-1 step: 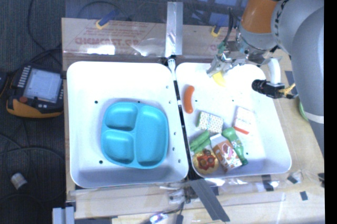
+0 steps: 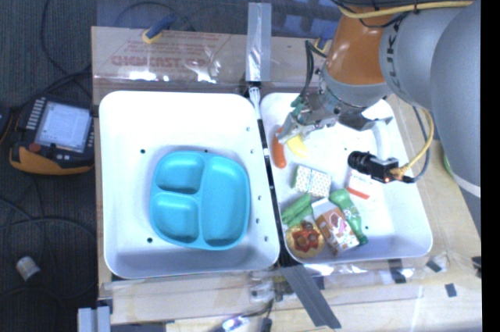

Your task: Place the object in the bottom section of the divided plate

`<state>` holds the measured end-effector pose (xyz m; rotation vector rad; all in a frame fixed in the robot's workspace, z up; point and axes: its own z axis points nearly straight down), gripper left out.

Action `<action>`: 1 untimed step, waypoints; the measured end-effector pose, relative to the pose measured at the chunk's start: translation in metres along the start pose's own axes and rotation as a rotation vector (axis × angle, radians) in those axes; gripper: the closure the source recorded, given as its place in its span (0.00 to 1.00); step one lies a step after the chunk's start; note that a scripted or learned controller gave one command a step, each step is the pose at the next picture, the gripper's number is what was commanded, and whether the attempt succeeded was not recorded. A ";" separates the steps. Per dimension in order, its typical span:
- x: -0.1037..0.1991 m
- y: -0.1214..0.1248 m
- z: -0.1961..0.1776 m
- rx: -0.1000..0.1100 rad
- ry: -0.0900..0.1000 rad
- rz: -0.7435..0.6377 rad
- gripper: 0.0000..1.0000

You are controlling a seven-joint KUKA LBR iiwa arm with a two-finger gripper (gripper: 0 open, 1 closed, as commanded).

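A light blue divided plate lies in the left white bin, with two small sections on its left and one large section on its right. My gripper is low in the upper left part of the right bin, well apart from the plate. A small yellow piece lies directly under the gripper's tip, and an orange carrot-like piece is just to its left by the bin wall. Whether the gripper touches the yellow piece cannot be made out.
Further down the right bin lie a white and green box, two green pieces, a red packet, a pizza slice and a small red and white piece. A ridge divides the bins.
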<state>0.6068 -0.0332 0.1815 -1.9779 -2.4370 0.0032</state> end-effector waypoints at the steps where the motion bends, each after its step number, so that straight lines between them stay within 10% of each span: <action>1: 0.000 0.000 0.000 0.000 0.001 0.000 0.00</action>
